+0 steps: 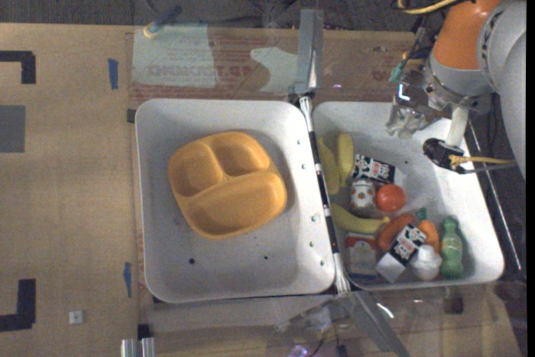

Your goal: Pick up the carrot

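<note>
The carrot (394, 229) is an orange piece lying near the front of the right bin (481, 205), partly covered by a small black-and-white carton (407, 244). Another orange bit (429, 232) shows on the carton's far side. My gripper (406, 121) hangs over the bin's back left corner, well behind the carrot and apart from it. I see nothing held in it.
Around the carrot lie bananas (338, 160), a second carton (373, 170), a red-orange ball (389, 198), a white ball (362, 196), a green bottle (451, 247) and a white cup (425, 263). A yellow divided plate (226, 183) sits in the left bin (159, 138).
</note>
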